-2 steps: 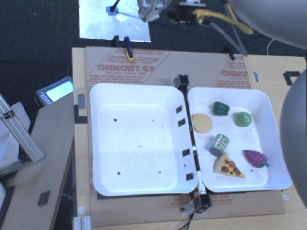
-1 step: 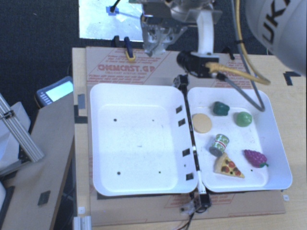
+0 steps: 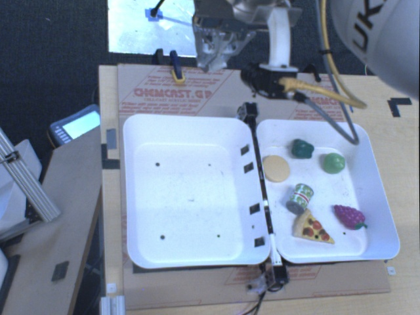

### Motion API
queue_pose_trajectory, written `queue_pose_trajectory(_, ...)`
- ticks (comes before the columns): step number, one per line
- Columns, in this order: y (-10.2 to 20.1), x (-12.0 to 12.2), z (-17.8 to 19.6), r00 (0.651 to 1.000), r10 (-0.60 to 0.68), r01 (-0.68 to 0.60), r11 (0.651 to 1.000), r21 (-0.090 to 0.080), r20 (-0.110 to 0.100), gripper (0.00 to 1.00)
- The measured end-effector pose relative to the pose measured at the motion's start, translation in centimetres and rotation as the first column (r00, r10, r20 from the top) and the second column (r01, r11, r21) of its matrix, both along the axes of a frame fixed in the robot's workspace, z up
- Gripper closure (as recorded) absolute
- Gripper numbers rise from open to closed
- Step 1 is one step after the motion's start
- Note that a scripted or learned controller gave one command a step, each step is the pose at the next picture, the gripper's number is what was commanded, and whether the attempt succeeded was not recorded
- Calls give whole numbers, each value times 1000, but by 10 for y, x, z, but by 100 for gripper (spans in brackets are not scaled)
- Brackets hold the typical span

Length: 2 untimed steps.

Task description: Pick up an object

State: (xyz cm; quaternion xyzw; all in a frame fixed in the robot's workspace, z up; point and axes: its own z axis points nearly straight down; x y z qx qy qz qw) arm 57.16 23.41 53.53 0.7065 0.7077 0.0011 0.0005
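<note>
From the fixed overhead camera, the gripper (image 3: 215,59) hangs high above the bench's far edge, beyond the left bin (image 3: 141,195); whether it is released or clenched cannot be told from here. All the objects lie in the right bin (image 3: 380,225): a dark green piece (image 3: 302,149) and a light green ball (image 3: 333,163) toward the back, a tan disc (image 3: 276,168) near the divider, a small striped can (image 3: 300,196) mid-bin, a pizza slice (image 3: 312,228) and purple grapes (image 3: 349,216) at the front.

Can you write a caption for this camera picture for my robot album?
Gripper above the bench; right bin with toy pizza slice, grapes and cookie.
</note>
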Motion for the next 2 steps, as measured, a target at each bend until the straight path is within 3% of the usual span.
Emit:
queue_pose_trajectory(1,1,-89,1,1000,7,-7,1000,1,-3,100)
queue_pose_trajectory(2,-1,-1,-1,1000,-3,3,1000,-1,1,100)
